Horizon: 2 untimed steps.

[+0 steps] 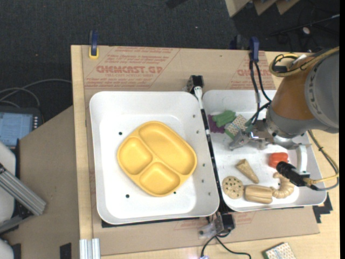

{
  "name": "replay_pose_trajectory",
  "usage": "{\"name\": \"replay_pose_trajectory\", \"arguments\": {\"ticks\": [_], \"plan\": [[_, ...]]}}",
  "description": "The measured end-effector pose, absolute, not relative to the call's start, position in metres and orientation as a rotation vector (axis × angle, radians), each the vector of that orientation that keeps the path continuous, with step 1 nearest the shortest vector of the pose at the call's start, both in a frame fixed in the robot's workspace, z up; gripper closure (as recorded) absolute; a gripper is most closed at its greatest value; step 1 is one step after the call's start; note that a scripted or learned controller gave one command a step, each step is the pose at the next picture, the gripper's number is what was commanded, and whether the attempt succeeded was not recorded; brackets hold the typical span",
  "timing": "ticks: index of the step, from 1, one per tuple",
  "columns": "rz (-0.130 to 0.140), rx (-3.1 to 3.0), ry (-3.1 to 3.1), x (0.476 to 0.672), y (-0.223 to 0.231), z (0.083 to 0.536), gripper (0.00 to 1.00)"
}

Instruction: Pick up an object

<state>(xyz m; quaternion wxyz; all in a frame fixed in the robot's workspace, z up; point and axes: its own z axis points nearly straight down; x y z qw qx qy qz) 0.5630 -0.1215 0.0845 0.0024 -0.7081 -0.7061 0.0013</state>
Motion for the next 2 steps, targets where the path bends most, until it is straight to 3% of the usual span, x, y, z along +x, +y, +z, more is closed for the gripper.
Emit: {"name": "replay_pose_trajectory", "arguments": {"ticks": [1,2], "plan": [[0.006,-2.22,-2.212,0.482,-0.122,0.084,0.0],[0.0,-2.226,-2.222,0.487,-0.122,0.095,1.0]]}}
